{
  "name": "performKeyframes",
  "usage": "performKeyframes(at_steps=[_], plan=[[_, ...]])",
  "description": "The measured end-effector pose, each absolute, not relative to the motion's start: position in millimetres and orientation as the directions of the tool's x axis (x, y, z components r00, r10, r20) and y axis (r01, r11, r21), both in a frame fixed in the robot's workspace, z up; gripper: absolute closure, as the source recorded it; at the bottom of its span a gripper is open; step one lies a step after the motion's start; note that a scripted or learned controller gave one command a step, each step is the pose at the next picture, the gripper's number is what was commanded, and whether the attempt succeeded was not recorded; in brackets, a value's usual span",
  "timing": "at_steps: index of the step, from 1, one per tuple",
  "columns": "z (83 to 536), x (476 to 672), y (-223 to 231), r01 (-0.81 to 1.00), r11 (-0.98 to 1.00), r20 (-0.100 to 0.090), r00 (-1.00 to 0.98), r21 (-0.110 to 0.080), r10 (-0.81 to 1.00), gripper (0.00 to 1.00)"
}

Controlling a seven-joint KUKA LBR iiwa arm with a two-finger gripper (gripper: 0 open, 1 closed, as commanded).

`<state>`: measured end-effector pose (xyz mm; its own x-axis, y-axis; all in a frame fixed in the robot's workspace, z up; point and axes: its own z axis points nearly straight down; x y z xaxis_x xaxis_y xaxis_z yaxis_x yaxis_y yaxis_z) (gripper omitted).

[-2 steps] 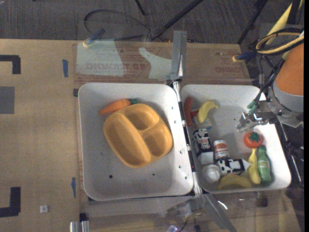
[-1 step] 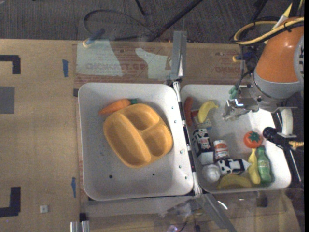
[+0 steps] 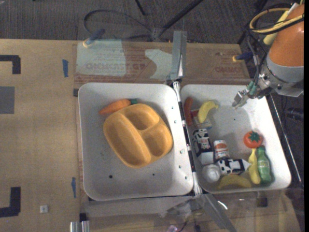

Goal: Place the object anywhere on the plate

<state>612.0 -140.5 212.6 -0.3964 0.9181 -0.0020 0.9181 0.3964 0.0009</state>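
Observation:
A yellow sectioned plate (image 3: 137, 134) lies in the left bin (image 3: 91, 100), with an orange carrot (image 3: 115, 106) lying just past its far-left rim. The right bin (image 3: 277, 129) holds the loose toys: a yellow banana (image 3: 206, 110), a red sausage-like piece (image 3: 188, 104), a red tomato (image 3: 252, 139), a green bottle (image 3: 263, 166) and two cow-patterned cartons (image 3: 201, 140). My gripper (image 3: 240, 99) hangs over the far part of the right bin, right of the banana, with nothing seen between its fingers.
A small red-and-white can (image 3: 221, 149), a white ball (image 3: 211, 173) and another banana (image 3: 234, 181) lie near the right bin's front. The raised divider (image 3: 179, 115) runs between the bins. Cables and a clamp sit beyond the right bin.

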Motion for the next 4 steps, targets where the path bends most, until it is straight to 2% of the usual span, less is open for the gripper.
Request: performKeyframes(at_steps=[1, 2, 3, 4], plan=[[207, 598.6, -224, 0.71, 0.704, -0.003, -0.704, 0.001, 0.71, 1.0], [88, 560.1, -190, 0.608, 0.794, -0.001, -0.794, 0.002, 0.608, 1.0], [156, 489.2, -224, 0.419, 0.908, 0.003, -0.908, 0.001, 0.419, 1.0], [211, 544.3, -223, 0.036, 0.999, -0.005, -0.999, 0.002, 0.036, 1.0]])
